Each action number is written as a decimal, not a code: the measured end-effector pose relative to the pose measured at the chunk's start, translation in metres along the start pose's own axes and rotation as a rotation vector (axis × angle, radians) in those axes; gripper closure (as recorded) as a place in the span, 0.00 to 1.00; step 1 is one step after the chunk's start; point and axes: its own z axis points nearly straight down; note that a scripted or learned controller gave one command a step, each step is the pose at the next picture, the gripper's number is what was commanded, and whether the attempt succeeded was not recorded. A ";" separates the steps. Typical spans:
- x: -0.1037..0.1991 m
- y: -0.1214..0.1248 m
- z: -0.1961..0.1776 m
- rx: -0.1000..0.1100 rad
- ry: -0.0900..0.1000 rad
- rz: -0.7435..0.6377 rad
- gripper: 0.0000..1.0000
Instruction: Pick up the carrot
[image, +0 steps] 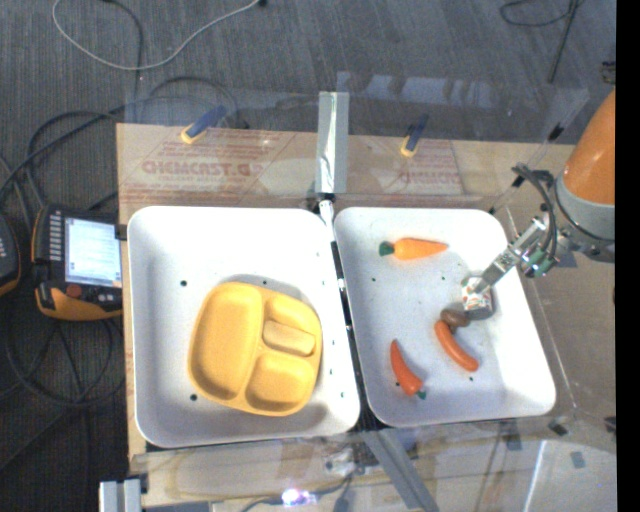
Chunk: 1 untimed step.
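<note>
The carrot (415, 248) lies near the far edge of the right bin (520, 385). The gripper (478, 296) hovers beside a sausage (457, 345) near the bin's right edge; whether it is open or closed, I cannot tell.

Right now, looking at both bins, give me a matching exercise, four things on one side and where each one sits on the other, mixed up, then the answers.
Things:
1. carrot
2. yellow tray
3. chili pepper
4. tool

Places:
A. left bin
B. right bin, near edge, left of the sausage
C. right bin, far side
D. over the right bin, just above the sausage

Pairs: 1-C, 2-A, 3-B, 4-D
</note>
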 end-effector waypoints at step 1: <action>0.077 0.034 0.084 -0.001 0.005 -0.138 1.00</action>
